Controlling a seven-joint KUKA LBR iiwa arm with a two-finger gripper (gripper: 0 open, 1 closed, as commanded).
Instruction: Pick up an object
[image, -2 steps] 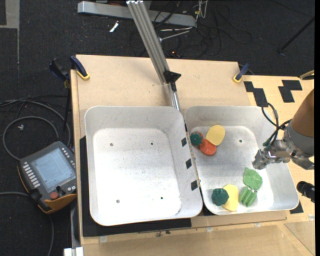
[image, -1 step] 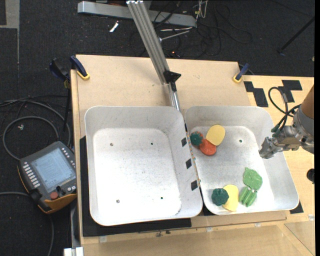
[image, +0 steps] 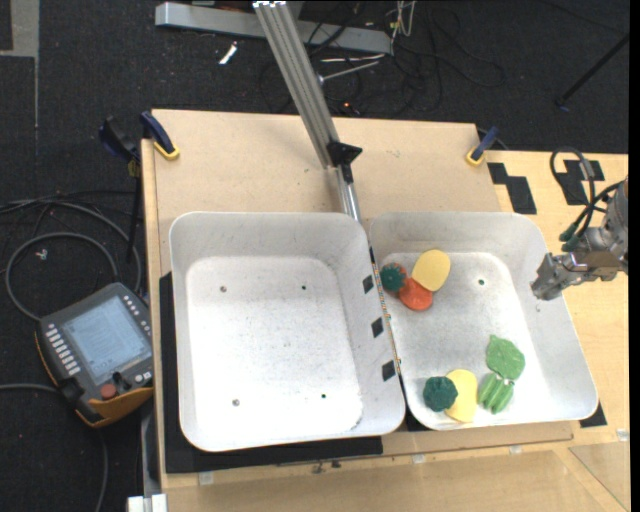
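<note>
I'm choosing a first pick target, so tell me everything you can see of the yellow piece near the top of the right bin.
The yellow piece is a smooth, rounded, egg-like lump, plain yellow and matte, perhaps plastic or foam. It lies on the floor of the right bin, in its upper left part, near the divider. Its lower left edge meets the orange-red piece, which in turn sits against a dark green piece. Its top and right side are open. The gripper is off by the bin's right wall, apart from it.

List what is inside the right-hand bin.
The right bin holds two clusters: a yellow piece, red piece and dark green piece; nearer the front, green and yellow pieces overlap, hiding their undersides.
</note>
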